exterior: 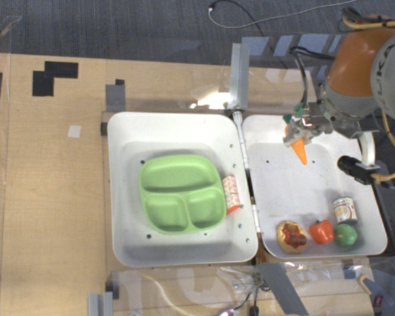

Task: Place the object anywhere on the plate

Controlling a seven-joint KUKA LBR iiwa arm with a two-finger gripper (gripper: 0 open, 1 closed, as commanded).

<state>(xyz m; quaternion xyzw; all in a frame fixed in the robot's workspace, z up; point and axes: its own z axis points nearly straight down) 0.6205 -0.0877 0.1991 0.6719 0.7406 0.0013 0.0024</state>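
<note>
A green divided plate (pixel 181 193) lies in the middle of the left bin (pixel 118 176). My gripper (pixel 297 131) hangs over the far left part of the right bin (pixel 316 189). An orange toy carrot (pixel 299 151) points down from between its fingers, so the gripper is shut on the carrot. The carrot is well to the right of the plate, past the wall between the two bins. The grey arm with its orange band (pixel 355 61) reaches in from the upper right.
A small red-and-white packet (pixel 231 193) leans against the plate's right side in the left bin. Along the near edge of the right bin lie a pizza-like toy (pixel 291 236), a red pepper (pixel 321 232), a green ball (pixel 346 235) and a small can (pixel 344 210).
</note>
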